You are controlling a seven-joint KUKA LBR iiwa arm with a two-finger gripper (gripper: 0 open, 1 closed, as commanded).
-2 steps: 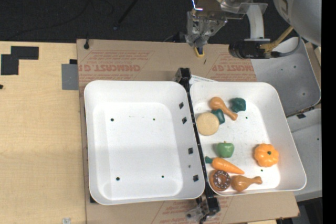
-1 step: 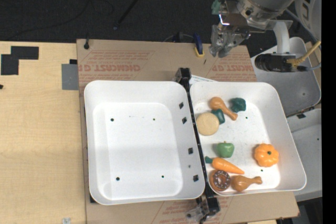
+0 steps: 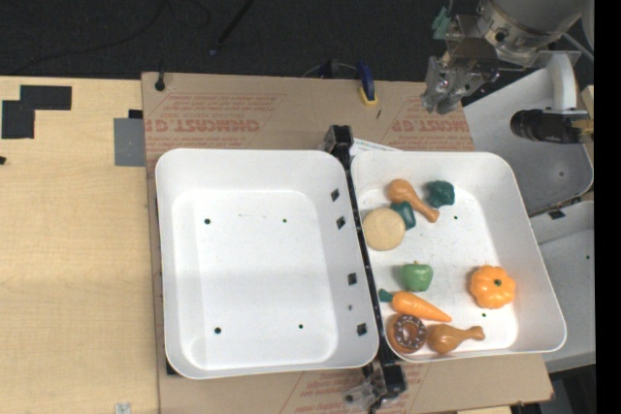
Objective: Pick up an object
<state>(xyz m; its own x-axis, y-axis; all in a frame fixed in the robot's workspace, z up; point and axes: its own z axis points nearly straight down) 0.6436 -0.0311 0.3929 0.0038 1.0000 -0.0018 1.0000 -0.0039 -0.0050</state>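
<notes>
In the right bin [image 3: 529,238] lie all the toy foods, none of them lifted. Near the bin's far wall a tan drumstick [image 3: 412,199] lies at a slant, with a dark teal lump [image 3: 441,193] just beside its thin end. A smaller teal piece [image 3: 406,217] is tucked under the drumstick's nearer side. A pale round biscuit [image 3: 383,230] lies flat by the divider, touching that smaller piece.

Towards the middle sits a glossy green pepper [image 3: 417,276]. Well to its right an orange ribbed pumpkin [image 3: 492,287] stands alone. Just nearer than the pepper, an orange carrot [image 3: 421,306] lies crosswise, its green top pointing at the divider. In the near corner a chocolate-iced doughnut [image 3: 407,333] with coloured specks touches a second tan drumstick [image 3: 454,336].

The left bin [image 3: 252,160] adjoins the right one along a black clipped seam. Both rest on a brown cardboard sheet [image 3: 243,111] on the light wooden bench [image 3: 68,257].

The gripper [image 3: 441,94] hangs beyond the right bin's far edge, above the cardboard and well apart from every toy. Whether it is open or closed cannot be made out at this size.
</notes>
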